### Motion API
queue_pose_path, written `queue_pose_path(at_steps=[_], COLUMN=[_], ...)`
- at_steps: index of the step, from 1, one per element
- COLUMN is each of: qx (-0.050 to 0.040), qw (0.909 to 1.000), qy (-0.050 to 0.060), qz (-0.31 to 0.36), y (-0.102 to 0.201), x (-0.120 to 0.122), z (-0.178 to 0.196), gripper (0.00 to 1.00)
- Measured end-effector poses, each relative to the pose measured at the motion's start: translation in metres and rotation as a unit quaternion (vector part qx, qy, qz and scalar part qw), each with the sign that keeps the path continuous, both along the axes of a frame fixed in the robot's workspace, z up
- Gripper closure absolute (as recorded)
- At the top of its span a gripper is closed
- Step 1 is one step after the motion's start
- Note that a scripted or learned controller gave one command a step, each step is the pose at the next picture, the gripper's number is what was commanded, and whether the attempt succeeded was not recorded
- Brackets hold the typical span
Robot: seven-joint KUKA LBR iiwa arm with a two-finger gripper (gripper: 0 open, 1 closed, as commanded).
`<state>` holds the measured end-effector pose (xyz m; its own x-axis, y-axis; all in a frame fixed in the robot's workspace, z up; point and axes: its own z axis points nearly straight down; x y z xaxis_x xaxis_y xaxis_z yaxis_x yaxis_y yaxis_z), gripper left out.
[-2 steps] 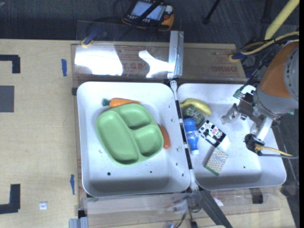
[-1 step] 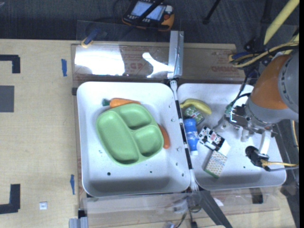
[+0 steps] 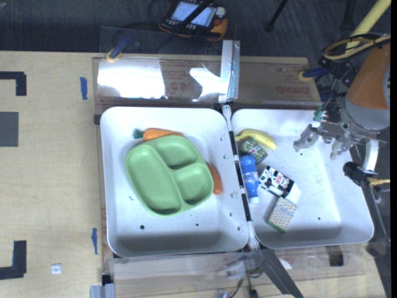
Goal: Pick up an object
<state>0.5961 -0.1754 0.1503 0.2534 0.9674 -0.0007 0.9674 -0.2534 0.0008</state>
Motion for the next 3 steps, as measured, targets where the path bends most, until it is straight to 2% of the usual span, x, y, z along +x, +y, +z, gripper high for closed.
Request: queue_pose_path(at_steps=[1,2,3], qx=[0.0011,0.0009,-0.0001], qw=[0.9999,1.0,1.0], qy=[0.002,0.002,-0.002], qz=[-0.017,0.001,0.0], y=[0.118,0.125,0.073], x=[-0.019,-0.069,-0.083], z=[0.034,0.034,-0.064], gripper=[0.0,0.0,0.0])
